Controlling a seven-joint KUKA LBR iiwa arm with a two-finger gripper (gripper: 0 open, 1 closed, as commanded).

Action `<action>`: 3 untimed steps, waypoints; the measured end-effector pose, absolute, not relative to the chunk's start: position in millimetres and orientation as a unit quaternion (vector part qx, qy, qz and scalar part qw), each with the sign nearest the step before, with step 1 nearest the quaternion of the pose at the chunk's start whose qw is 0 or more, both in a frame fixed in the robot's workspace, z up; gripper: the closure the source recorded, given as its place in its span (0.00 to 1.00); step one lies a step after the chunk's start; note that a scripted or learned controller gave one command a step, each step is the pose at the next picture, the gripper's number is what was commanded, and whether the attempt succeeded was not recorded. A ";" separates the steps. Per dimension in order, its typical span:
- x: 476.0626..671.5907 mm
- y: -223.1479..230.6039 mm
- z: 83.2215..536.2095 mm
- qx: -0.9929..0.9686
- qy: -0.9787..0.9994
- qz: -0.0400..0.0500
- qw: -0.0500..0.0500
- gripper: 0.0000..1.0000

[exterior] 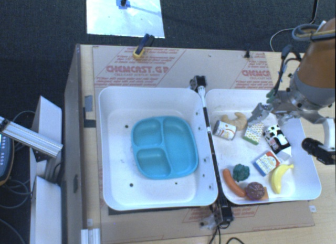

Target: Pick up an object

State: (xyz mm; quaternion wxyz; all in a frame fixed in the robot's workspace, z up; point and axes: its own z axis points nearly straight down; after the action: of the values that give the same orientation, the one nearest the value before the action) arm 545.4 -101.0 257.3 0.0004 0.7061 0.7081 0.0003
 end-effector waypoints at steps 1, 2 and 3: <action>634.0 -165.6 222.2 0.707 0.708 0.000 0.001 0.00; 594.2 -144.6 110.7 0.707 0.708 0.001 0.001 0.00; 591.6 -160.7 95.3 0.706 0.708 0.001 0.001 0.00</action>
State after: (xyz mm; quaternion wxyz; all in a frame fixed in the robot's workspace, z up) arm 591.6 -160.7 95.3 0.0013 0.7057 0.7085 0.0012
